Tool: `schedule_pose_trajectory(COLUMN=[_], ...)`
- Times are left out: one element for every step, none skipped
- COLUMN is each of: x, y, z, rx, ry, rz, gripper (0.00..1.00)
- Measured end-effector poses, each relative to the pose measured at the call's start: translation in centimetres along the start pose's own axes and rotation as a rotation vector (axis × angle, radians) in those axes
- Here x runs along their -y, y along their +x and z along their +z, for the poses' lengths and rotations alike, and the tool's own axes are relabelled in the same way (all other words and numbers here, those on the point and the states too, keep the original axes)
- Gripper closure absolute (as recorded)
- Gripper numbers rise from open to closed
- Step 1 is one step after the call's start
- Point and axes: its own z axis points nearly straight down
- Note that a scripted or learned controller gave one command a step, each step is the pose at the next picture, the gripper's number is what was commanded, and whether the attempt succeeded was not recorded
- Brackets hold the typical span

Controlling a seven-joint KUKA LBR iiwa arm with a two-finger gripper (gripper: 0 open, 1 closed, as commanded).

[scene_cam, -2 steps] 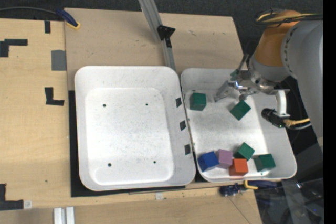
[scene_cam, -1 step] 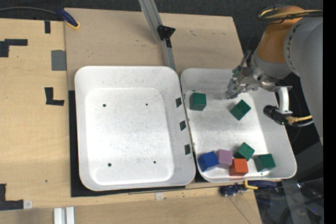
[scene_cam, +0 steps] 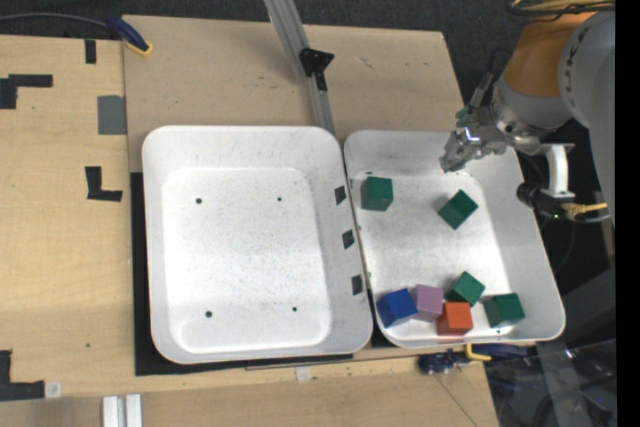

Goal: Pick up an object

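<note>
In the camera view you see the gripper (scene_cam: 457, 158) hanging over the far part of the right bin (scene_cam: 530, 260), near its back rim; you cannot tell how the jaws stand. Just beneath and nearer to you lies a tilted green cube (scene_cam: 458, 209), with another green cube (scene_cam: 376, 193) to its left. Along the near rim cluster a blue cube (scene_cam: 397, 306), a purple cube (scene_cam: 429, 300), an orange cube (scene_cam: 456, 317) and two more green ones. The left bin (scene_cam: 245, 240) sits beside it on the bench (scene_cam: 60, 195).
</note>
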Motion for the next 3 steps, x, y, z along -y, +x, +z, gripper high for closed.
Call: schedule_pose_trajectory(x=[0.0,0.0,3.0], y=[0.5,0.5,4.7], z=[-4.4,-5.4,-5.6], rx=[0.0,-0.001,-0.002], ry=[0.0,0.003,0.006], rz=[0.0,0.0,-0.002], gripper=[1.0,1.0,1.0])
